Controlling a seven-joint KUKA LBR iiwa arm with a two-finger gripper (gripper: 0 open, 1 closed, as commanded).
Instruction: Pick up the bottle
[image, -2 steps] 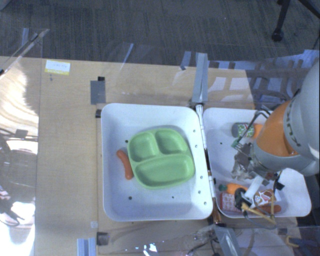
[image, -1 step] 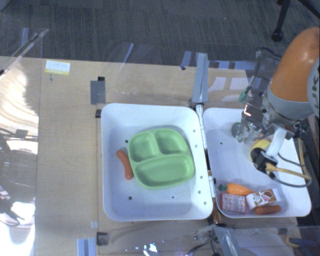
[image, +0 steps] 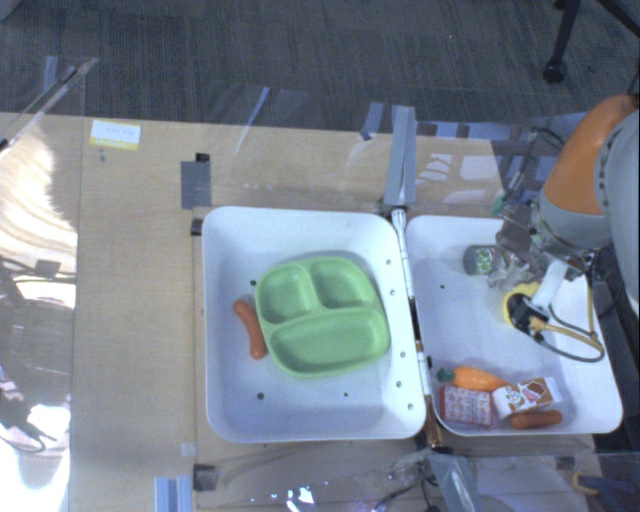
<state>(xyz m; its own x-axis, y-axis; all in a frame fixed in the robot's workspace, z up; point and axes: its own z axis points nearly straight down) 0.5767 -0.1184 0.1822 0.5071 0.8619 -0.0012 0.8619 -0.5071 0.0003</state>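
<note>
Nearest, along the right bin's (image: 600, 400) front wall: a toy carrot (image: 474, 378), a red packet (image: 465, 405), a small carton (image: 524, 396) and a sausage (image: 533, 420), clustered and touching. In the left bin (image: 215, 330): a green divided plate (image: 320, 315), another sausage (image: 250, 328) just beside its left edge. Farther back in the right bin, my gripper (image: 510, 262) hangs just beside the bottle (image: 481, 260), which lies on its side. Finger spread: cannot tell. No grasp is visible.

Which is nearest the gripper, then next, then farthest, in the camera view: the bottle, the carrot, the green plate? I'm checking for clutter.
1. bottle, right bin, just left of the gripper.
2. carrot, right bin's near edge.
3. green plate, left bin.
</note>
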